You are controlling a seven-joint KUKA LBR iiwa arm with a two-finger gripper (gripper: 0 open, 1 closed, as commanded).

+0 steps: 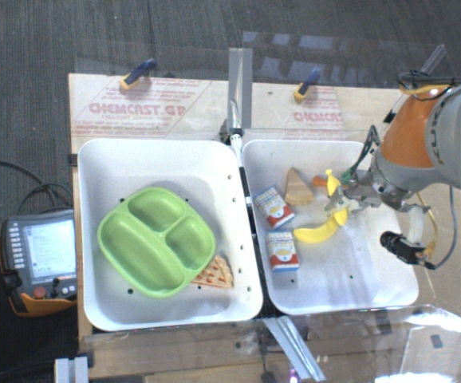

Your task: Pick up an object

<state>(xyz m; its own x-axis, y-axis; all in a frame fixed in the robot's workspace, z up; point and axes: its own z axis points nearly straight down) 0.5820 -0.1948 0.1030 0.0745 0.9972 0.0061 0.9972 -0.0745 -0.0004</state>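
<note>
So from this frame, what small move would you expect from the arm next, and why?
Probably a short lift to test the grasp. The gripper sits low in the right bin, right at the upper end of the banana, beside the two small cartons. Whether it actually holds the banana cannot be seen, so rising slightly would show it.

Waffle piece [214, 274] partly hidden under green plate [157, 240].

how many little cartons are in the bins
2, both in the right bin: one carton near its left wall beside the bread slice, the other carton just below it, left of the banana.
</note>
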